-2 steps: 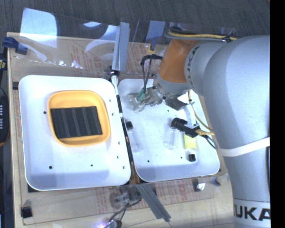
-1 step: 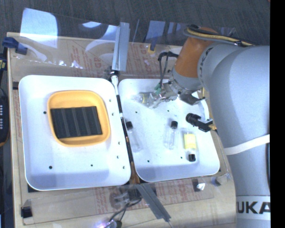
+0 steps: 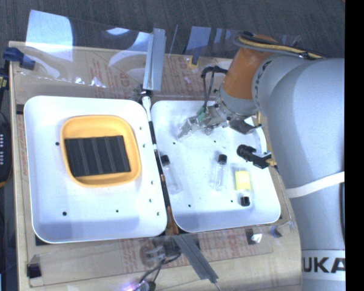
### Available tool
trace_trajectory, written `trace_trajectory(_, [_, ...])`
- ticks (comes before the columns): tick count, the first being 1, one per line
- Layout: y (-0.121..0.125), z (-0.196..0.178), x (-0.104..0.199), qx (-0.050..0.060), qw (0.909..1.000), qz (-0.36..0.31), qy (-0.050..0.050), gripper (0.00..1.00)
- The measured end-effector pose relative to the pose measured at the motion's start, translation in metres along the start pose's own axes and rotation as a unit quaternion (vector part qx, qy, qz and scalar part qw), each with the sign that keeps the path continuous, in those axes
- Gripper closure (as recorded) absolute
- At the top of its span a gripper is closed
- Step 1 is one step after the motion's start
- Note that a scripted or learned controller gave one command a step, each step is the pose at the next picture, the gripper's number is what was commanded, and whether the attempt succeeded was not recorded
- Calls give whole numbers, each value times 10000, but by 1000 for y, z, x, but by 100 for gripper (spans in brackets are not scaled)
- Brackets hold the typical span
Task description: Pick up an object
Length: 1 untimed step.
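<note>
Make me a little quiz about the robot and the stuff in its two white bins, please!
1. True or false: the yellow-rimmed tray with the dark ridged insert lies in the left bin.
2. Which bin is the gripper over? A) the left bin B) the right bin C) neither
3. Fill in the blank: the yellow block lies nearest the right bin's ______ edge (left or right, as the camera sees it).

Key
1. True.
2. B. The gripper is over the right bin's far part, above the clear vial in the picture.
3. Right, near the small black piece.
</note>
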<state>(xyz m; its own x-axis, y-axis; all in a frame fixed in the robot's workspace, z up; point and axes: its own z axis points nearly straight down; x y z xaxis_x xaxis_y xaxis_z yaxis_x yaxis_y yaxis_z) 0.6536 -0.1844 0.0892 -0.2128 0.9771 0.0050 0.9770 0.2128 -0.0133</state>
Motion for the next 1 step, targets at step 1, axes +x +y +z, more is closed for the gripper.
trace_trajectory(1, [-67,-2,-7,-52,9991,-409,-20,0])
